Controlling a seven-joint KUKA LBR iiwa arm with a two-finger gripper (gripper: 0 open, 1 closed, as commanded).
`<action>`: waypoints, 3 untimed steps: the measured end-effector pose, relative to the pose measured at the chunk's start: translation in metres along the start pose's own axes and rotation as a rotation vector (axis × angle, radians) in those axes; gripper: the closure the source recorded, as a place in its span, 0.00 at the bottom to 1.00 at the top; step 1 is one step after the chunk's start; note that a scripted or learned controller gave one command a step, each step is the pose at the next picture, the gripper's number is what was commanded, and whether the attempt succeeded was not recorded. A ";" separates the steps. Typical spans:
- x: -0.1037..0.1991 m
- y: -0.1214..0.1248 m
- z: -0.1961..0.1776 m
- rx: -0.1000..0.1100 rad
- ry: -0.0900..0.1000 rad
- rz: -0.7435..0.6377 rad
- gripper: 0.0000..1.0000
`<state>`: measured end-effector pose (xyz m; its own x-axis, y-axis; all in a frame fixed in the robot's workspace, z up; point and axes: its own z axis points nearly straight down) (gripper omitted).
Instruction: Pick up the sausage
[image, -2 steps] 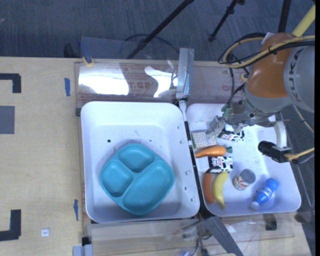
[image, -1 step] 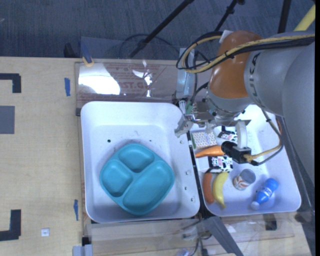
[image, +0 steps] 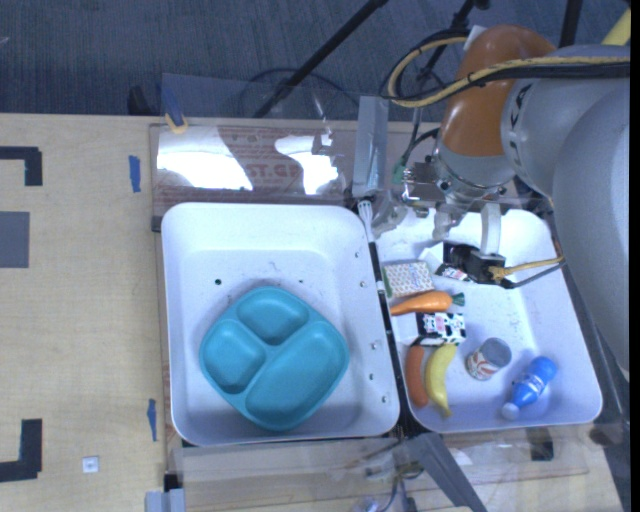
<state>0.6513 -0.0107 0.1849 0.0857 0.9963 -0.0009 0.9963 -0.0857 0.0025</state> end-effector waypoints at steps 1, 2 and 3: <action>0.002 0.001 -0.010 -0.003 -0.001 -0.004 1.00; 0.002 0.001 -0.010 -0.003 -0.001 -0.005 0.00; 0.039 0.012 0.000 0.000 0.000 0.199 0.00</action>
